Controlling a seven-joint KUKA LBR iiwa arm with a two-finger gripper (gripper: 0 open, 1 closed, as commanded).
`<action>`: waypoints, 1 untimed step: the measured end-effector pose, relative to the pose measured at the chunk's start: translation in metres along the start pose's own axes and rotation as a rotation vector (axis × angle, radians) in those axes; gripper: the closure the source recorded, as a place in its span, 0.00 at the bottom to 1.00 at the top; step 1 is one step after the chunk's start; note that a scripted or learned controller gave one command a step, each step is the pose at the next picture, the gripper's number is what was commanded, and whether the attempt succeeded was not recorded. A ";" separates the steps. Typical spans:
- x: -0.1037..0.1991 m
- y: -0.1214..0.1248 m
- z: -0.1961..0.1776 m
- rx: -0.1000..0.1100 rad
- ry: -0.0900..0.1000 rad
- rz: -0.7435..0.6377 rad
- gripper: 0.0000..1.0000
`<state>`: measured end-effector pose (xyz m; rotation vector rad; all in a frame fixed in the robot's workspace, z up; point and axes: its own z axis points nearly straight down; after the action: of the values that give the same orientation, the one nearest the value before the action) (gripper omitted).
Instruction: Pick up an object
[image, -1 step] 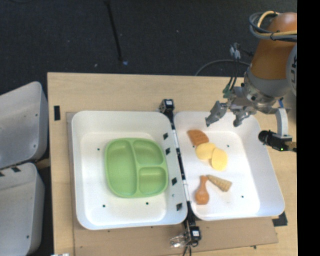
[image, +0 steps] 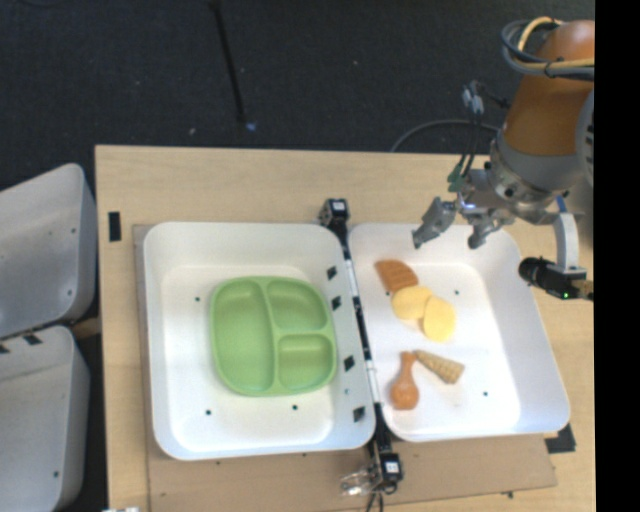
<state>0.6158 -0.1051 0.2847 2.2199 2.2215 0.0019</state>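
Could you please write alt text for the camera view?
The end effector, fingers open, hovers over the far edge of the right bin, which holds small food-shaped toys including a waffle cone. The left bin holds a green divided plate.

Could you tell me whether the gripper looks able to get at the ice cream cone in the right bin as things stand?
Probably yes. The gripper hangs open over the right bin's far edge, and the ice cream cone lies uncovered on the floor, apart from the yellow pieces and the orange spoon-shaped toy.
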 end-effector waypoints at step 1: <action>0.007 -0.003 0.048 0.004 -0.001 0.001 0.00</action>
<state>0.6130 -0.0980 0.2371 2.2227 2.2217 -0.0043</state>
